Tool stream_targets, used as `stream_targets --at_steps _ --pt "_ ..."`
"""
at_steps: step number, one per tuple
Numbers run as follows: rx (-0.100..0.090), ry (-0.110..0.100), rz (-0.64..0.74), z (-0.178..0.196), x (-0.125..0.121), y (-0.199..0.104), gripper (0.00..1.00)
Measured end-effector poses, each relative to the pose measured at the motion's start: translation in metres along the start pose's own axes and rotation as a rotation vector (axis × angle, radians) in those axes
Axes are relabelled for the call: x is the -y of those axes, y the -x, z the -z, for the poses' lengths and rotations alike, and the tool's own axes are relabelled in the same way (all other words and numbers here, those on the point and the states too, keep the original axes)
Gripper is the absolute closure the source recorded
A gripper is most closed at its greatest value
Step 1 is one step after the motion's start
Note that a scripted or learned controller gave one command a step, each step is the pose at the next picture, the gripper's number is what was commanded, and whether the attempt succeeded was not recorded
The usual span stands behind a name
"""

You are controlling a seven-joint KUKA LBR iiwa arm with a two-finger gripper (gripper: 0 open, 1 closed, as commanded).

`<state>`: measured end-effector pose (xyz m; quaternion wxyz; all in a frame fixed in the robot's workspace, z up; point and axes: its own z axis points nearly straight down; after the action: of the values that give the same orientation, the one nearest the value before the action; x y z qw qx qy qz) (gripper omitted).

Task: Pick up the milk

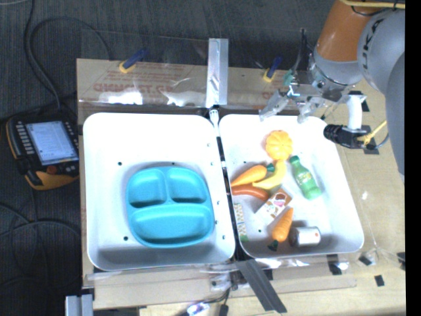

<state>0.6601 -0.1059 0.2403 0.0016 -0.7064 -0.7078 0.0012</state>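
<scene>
At far left, off the bench, a teach pendant [43, 143] with a lit screen lies on the dark floor. The left bin [99, 176] holds a blue divided tray [170, 205], lying flat near its middle. A metal strip [217, 71] stands at the seam between the two bins.

In the right bin [342, 196], toy foods crowd the centre: an orange carrot [248, 174] above a hot dog [248, 191], a yellow banana [275, 176] touching them, and an orange fruit [278, 143] just above. The small milk carton [274, 206] lies tilted below the banana, touching a second carrot [281, 226]. A green bottle [304, 176] lies just right of the banana, and a grey can [306, 236] lies on its side near the bin's front wall.

The gripper [288, 108] hangs over the right bin's back rim, well apart from the milk, its two fingers spread with nothing between them.
</scene>
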Motion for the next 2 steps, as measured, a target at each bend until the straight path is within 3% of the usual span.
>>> stream_targets --at_steps 1,2 --pt "0.000 -0.002 -0.157 -0.031 0.052 -0.051 0.00" --pt "-0.003 0.026 -0.463 -0.122 0.143 -0.016 0.00"
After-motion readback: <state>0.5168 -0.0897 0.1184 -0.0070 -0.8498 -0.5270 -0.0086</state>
